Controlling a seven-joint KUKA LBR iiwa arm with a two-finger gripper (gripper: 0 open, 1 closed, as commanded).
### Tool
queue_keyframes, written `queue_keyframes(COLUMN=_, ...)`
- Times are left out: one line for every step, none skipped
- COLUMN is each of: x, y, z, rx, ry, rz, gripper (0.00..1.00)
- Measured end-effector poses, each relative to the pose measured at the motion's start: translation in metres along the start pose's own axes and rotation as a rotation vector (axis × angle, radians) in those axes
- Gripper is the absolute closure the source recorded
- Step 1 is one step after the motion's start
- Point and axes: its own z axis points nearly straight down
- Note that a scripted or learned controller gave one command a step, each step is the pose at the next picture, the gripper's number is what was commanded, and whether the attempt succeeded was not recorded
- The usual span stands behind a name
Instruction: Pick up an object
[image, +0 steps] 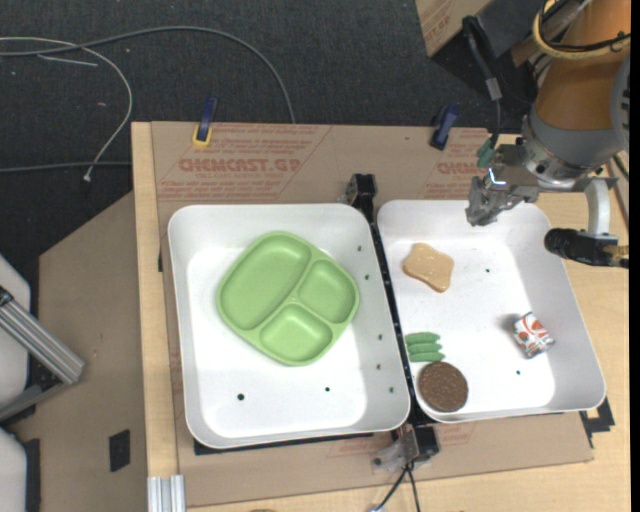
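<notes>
Camera view looks down at a slant on the worktop (150, 300), a brown cardboard-covered surface with red lettering along its far edge. It carries two shallow white bins side by side. The left bin (200, 390) holds a light green divided plate (288, 297) with three compartments, lying flat near the bin's middle and turned at an angle.

The right bin (560, 370) holds four smaller things. A tan, bread-shaped piece (429, 267) lies toward ten o'clock in this bin. A brown round disc (442, 386) rests at about seven o'clock, touching or just over the near rim. Just beside it, toward twelve o'clock of the disc, lies a small green pea pod piece (424, 347). A small white and red crumpled item (533, 334) sits toward four o'clock, well apart from the others.

The grey arm (575, 90) with its orange band reaches in from two o'clock. Its pincer (487, 213) hangs over the far rim of the right bin at about twelve o'clock, nothing visible between its tips; whether it is released or clenched I cannot tell. Two blue clamps (207, 117) grip the far edge of the cardboard.
</notes>
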Motion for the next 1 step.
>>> queue_keyframes(x=0.0549, y=-0.0022, z=0.0160, rx=0.009, ry=0.003, rz=-0.003, gripper=1.00)
